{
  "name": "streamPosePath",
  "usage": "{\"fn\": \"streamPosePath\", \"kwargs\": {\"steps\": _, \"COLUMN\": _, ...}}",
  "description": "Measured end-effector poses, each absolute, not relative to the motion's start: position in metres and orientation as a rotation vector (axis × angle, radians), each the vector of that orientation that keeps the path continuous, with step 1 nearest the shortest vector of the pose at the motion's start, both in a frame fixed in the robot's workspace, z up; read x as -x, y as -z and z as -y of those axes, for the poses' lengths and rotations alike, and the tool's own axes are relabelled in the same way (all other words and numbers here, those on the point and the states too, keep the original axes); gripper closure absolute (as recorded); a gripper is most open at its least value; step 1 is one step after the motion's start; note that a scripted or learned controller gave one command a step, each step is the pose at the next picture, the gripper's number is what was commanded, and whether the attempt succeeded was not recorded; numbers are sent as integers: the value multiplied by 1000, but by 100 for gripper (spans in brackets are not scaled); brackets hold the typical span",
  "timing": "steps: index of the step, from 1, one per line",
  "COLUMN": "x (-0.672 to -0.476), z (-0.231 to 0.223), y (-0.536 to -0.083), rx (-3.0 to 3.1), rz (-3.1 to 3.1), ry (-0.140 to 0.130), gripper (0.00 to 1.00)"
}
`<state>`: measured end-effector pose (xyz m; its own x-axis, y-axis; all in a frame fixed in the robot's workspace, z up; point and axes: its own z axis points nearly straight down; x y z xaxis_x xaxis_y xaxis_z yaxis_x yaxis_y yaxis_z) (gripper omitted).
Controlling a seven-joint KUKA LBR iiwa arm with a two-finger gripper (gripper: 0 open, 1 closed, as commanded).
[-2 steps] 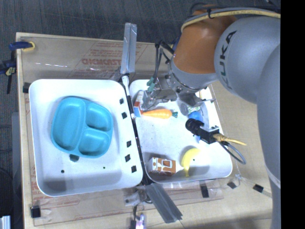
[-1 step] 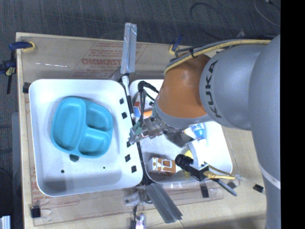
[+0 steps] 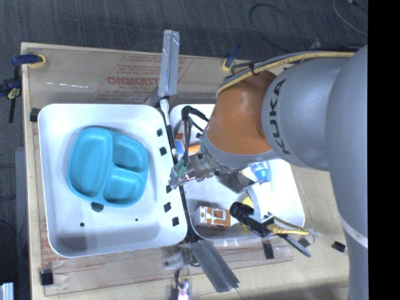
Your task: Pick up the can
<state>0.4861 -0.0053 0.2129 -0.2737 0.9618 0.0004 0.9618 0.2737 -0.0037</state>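
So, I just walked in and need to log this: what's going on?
The arm reaches into the right bin, its gripper low by the wall shared with the left bin. The brown can lies apart from it, near the bin's lower edge, not picked up. A blue divided plate sits in the left bin.

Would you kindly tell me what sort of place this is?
Probably a robotics lab: a KUKA arm hangs over the right bin, beside a left bin, on a board held by a clamp, with dark carpet around.
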Motion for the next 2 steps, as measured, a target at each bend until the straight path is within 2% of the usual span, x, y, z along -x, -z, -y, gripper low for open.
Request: {"fn": "streamPosePath", "kwargs": {"steps": 2, "x": -486, "z": 5, "y": -213, "rx": 1892, "rz": 2505, "ry": -4, "gripper": 0}}
